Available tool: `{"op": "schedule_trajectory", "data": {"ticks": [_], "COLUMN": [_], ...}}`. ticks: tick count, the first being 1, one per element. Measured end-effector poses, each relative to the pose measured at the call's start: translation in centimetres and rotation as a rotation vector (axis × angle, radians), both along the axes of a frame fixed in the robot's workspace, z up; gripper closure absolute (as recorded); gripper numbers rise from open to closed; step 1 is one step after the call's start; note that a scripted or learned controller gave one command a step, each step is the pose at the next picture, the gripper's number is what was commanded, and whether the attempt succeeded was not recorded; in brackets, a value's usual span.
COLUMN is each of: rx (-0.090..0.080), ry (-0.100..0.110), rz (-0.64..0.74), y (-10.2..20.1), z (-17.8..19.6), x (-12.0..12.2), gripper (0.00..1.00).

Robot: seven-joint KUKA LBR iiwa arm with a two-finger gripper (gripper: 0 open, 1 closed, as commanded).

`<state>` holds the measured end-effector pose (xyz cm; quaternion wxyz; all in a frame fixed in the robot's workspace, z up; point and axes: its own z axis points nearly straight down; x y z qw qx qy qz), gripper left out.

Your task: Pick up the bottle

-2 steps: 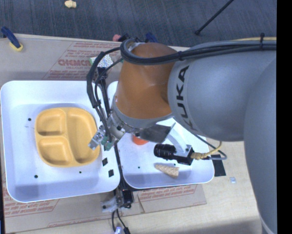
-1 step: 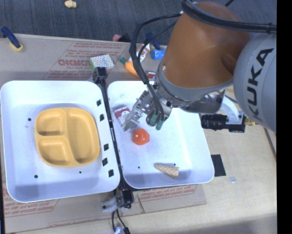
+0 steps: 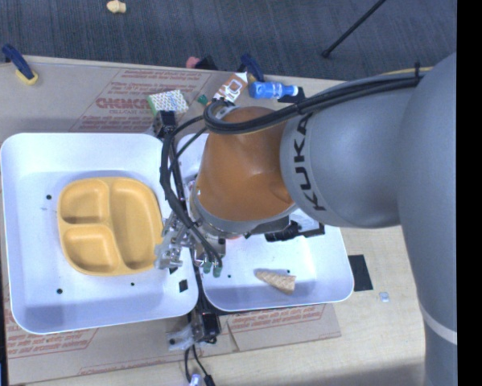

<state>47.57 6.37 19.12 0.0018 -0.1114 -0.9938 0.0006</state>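
A small blue bottle [image 3: 269, 90] with a pale end lies on its side at the back edge of the right bin [image 3: 321, 284], just past the arm's orange band. My gripper [image 3: 180, 252] hangs low over the divide between the two bins, beside the right rim of a yellow plate, far in front of the bottle. The big grey arm and the orange wrist cover most of the right bin. Nothing shows between the gripper's metal parts.
A yellow three-part plate [image 3: 108, 223] lies in the left bin [image 3: 23, 215]. A tan wedge-shaped piece [image 3: 275, 280] rests at the front of the right bin. A green-and-white packet [image 3: 168, 101] and a small orange-and-white item [image 3: 231, 88] sit behind the bins. Blue clamps [image 3: 19, 64] grip the cardboard edge.
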Motion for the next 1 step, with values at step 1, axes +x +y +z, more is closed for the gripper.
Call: {"op": "schedule_trajectory", "data": {"ticks": [1], "rx": [0.0], "ry": [-0.005], "rz": [0.143], "y": [-0.69], "z": [6.41], "x": [0.12], "gripper": [1.0]}}
